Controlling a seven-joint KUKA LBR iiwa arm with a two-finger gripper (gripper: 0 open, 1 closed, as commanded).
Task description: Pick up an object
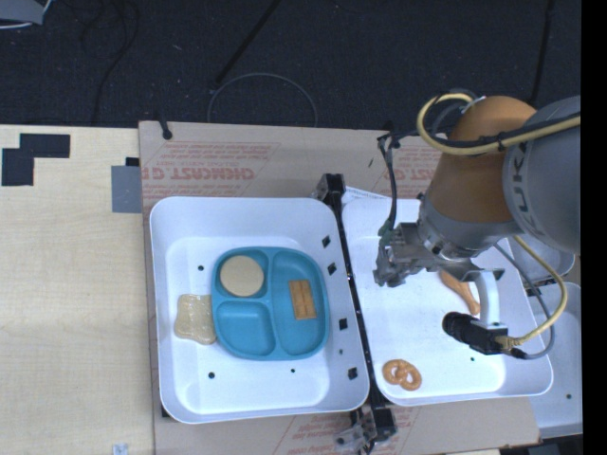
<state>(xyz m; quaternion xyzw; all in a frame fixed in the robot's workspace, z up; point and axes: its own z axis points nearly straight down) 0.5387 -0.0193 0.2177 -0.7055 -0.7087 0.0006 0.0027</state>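
The arm bends down over the right bin; gripper (finger state unclear) hangs above its floor.

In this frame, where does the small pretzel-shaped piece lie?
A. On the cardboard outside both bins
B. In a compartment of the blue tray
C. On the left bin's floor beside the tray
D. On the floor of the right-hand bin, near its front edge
D. The pretzel-shaped piece lies on the white floor of the right-hand bin near its front edge, apart from the blue tray, which sits in the left bin.
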